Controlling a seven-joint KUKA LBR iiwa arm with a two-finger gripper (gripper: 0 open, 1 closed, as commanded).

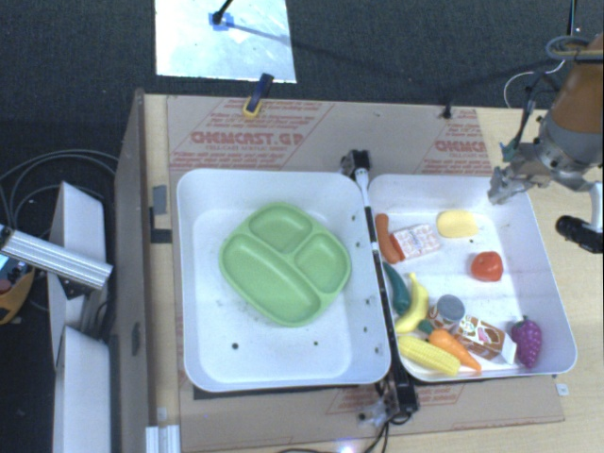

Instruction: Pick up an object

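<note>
Seen from above at a slant, a worktop (283,125) covered with printed cardboard carries two shallow white bins side by side. The left bin (203,347) holds a single green divided plate (285,263), lying flat near its middle. The right bin (547,281) holds a crowd of toy foods. A yellow lemon (458,223) lies toward the far side, with a small red-and-white packet (416,242) just beside it and an orange-red sausage (385,238) along the wall shared by the bins. A red tomato (487,266) sits alone near the middle, with bare bin floor around it. Toward the near edge the items press together: a banana (413,310) beside a dark green vegetable (399,292), a small grey-topped can (449,309), a corn cob (427,355), a carrot (455,348), a printed box (484,337) and a purple bunch of grapes (527,340) in the near right corner. The grey arm with its orange band (578,107) comes in from the right, and its end effector (501,186) hangs over the far right rim of the right bin, apart from every item; the lemon is nearest to it. Whether it is wide or narrow cannot be told. Loose cables (57,173) and a metal bar (57,258) lie off the worktop at the left.
</note>
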